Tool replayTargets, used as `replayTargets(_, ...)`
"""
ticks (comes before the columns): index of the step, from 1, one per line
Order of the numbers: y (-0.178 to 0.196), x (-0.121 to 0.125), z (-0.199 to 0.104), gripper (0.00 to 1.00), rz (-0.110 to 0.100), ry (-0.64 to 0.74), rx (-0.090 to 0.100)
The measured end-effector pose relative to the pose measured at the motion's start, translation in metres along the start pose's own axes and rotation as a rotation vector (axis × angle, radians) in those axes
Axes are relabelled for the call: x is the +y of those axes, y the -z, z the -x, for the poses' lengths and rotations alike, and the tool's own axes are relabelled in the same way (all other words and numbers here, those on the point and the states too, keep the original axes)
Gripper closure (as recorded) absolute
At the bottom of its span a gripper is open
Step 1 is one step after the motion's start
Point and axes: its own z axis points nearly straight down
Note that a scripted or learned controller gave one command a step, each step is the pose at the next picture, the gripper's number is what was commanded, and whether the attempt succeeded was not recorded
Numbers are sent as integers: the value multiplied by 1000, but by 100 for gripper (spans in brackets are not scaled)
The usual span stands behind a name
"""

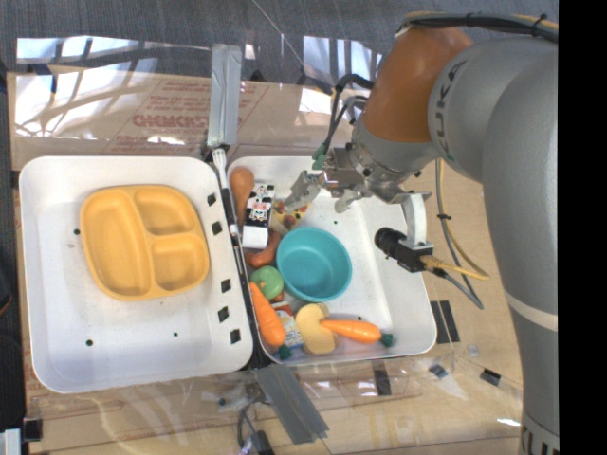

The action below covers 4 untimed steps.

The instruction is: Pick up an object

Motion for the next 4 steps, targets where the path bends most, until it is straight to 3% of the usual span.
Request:
replayTargets(1,-130,7,22,0,7,193,-3)
replayTargets(2,-122,6,22,100,2,197,-2)
replayTargets(3,-30,7,-80,100,6,-97,0)
replayTargets(4,-27,-74,-70,100,0,-221,0)
